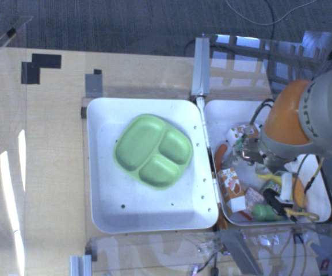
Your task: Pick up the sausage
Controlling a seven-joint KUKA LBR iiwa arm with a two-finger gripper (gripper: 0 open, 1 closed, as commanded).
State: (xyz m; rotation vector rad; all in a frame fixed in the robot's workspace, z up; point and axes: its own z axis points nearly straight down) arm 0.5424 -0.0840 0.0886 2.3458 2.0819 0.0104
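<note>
The arm (pixel 309 117) reaches into the right bin (pixel 212 111) from the right, its orange band above a cluttered heap of small items. The pincer (pixel 249 153) hangs low over the middle of that bin, but its tips are lost against the clutter beneath, so whether it is open or closed cannot be told from here.

The sausage (pixel 220 154), a small reddish-orange piece, lies to the left of the pincer, close against the bin's left wall and apart from the tips. Its long axis appears to run roughly along that wall, up and down the view, though it is small and partly shaded, so that is a cautious reading. Just below it sits an orange-and-white packet (pixel 231 183). The green divided plate (pixel 153 149) rests in the left bin (pixel 105 211), farther left again.

To take the sausage, the pincer would likely need to shift left toward the wall and close across the short width.
</note>
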